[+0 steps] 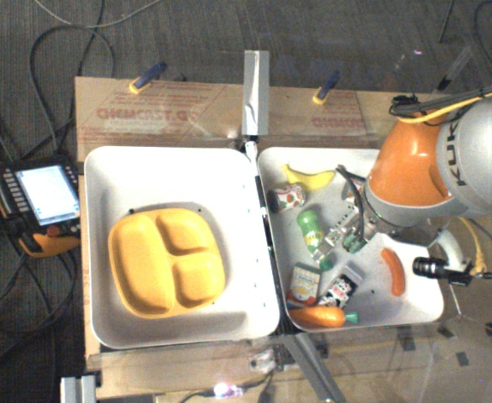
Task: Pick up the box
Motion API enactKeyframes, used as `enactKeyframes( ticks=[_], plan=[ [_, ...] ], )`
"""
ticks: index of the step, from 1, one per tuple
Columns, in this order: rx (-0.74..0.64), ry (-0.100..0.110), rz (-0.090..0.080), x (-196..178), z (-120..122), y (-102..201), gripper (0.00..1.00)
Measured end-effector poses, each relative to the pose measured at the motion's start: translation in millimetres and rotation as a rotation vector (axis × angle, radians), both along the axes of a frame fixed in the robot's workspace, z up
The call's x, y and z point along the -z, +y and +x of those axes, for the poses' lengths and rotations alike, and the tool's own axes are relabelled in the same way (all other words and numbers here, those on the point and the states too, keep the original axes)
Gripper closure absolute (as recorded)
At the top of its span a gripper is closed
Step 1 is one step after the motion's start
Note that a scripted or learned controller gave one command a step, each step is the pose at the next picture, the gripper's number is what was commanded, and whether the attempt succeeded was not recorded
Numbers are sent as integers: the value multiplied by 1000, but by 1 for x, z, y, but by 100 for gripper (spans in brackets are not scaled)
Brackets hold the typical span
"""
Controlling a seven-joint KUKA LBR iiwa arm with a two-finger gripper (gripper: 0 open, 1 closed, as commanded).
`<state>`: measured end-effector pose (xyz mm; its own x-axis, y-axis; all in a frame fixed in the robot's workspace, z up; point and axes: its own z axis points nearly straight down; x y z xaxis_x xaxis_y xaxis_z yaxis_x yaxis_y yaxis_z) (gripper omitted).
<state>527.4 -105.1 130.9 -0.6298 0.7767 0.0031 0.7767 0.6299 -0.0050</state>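
Box (306, 282) lies in right bin (414, 309), at 7 o'clock from pincer (347, 232), beside carrot (320, 316). Pincer state: cannot tell. Box likely light, stiff cardboard; grip across narrow sides.

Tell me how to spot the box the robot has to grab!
Look in the right bin, along its near edge. Just above the carrot stands the box, small, with a red bottom. It's flat-sided, unlike the green bottle above it.

Pincer (349, 232) over right bin (414, 309) — box (305, 283) near carrot (317, 316).
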Motion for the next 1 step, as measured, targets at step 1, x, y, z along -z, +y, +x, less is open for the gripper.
enactKeyframes(
  ticks=[1],
  plan=[
    [-37, -12, -1, 40, 30, -1, 100]
  ],
)
